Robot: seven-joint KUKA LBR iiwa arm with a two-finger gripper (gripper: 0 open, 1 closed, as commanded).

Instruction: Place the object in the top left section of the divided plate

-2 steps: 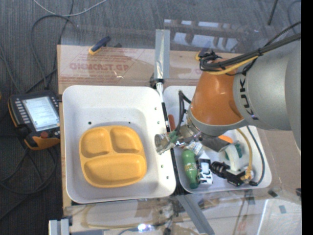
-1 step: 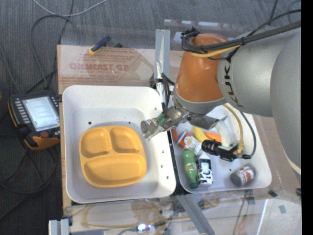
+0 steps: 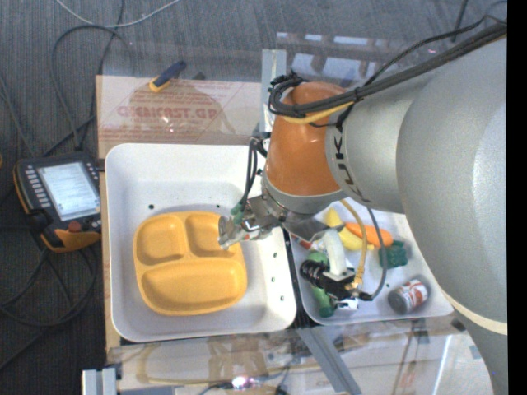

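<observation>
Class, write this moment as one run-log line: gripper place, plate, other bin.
gripper: over right rim of divided plate | plate: in left bin | right bin: small items, can

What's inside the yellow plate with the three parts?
The divided plate looks bare in its top left and bottom sections. The gripper hangs over the top right section's edge, covering that corner, so I can't tell what is there.

Tool (image 3: 233, 230) over yellow divided plate (image 3: 191, 263) in left bin (image 3: 123, 171)
</observation>
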